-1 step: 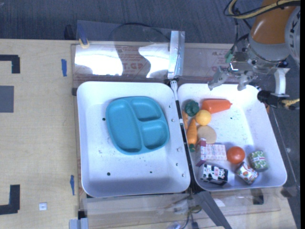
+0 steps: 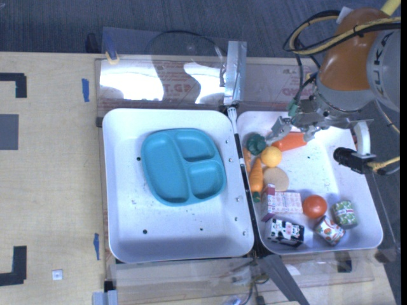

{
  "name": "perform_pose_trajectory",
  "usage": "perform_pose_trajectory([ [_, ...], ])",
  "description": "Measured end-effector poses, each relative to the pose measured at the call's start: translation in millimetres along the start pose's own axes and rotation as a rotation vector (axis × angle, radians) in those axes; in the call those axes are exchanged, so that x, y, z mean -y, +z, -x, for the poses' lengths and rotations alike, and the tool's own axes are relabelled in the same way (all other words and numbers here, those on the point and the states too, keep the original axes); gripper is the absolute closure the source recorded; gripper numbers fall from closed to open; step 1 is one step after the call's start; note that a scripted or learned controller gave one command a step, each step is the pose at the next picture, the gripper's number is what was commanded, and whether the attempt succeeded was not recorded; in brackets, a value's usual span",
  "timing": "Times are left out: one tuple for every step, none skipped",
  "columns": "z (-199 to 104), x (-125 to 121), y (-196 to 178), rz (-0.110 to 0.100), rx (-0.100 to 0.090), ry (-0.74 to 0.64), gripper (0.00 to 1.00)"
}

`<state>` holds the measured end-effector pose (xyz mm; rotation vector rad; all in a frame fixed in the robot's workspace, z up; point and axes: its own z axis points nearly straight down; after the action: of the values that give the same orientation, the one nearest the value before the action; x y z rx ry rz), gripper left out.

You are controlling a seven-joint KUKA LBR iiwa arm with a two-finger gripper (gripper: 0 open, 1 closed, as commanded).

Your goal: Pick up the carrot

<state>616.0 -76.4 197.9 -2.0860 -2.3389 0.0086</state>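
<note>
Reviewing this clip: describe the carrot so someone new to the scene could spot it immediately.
Look in the right white bin, at its upper part. Directly under the gripper lies the carrot, a short orange piece lying slantwise. It is redder and flatter than the round yellow fruit beside it.

My arm reaches in from three o'clock, its orange band uppermost, the wrist bent down toward nine o'clock. My gripper hangs low — its fingers closed on an orange piece — tilted slightly.
</note>
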Motion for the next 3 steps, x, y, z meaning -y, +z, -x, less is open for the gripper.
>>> perform_pose_trajectory([
  [7,-31,-95,0.015,0.004,-0.006,0.0],
  [4,-2,19,-0.002,-0.001,-0.215,0.0],
  [30,8,112,0.012,0.004,-0.238,0.0],
])
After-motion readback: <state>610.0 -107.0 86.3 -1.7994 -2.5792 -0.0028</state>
